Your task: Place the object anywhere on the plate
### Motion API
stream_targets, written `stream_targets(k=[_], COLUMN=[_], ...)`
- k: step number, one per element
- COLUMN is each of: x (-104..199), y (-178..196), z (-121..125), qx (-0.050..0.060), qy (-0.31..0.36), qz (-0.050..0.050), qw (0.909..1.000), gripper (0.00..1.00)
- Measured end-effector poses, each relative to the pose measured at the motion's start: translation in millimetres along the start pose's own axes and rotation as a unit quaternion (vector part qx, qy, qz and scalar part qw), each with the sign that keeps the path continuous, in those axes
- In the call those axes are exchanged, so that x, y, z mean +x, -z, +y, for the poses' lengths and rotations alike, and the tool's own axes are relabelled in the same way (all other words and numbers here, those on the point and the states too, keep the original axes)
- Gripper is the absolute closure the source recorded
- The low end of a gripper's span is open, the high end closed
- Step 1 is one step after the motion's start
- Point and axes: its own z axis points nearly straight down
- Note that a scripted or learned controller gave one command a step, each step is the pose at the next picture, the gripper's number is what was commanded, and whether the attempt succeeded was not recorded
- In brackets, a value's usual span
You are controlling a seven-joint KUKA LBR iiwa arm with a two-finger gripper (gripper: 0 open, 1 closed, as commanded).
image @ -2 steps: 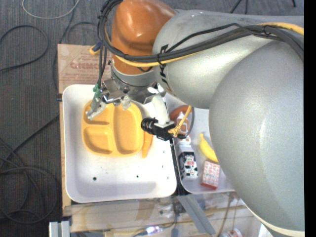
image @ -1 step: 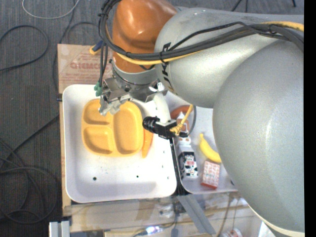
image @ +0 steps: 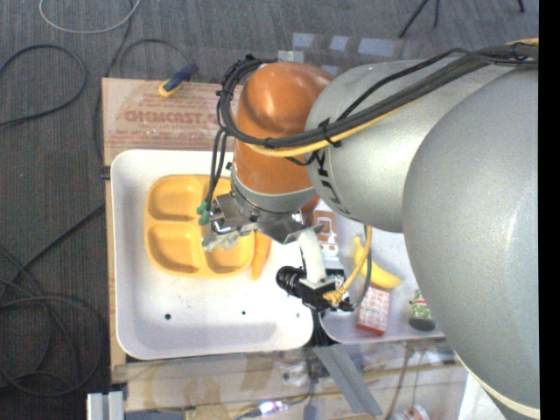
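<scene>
Hanging over the yellow sectioned plate [image: 179,226] in the left white bin [image: 157,322], the arm hides its pincer, whose state cannot be told; an orange carrot-like object [image: 260,254] lies against the plate's right edge

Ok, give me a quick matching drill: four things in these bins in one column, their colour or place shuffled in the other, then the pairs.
Things:
1. plate
2. carrot
3. banana
4. small box

Descriptions:
A. red and white, in the right bin
B. yellow, with compartments, in the left bin
C. orange, at the plate's right edge
D. yellow, curved, in the right bin

Pairs: 1-B, 2-C, 3-D, 4-A
</scene>
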Motion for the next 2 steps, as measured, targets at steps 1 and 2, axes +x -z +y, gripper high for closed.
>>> stream_targets(k=[1, 2], x=[-28.4, 27.9], y=[-23.9, -12.6], z=[-44.4, 1.8], qx=[0.0, 0.0], qy=[0.045, -0.018], qz=[0.001, 0.001], qw=[0.999, 0.9998], gripper=[1.0, 1.0])
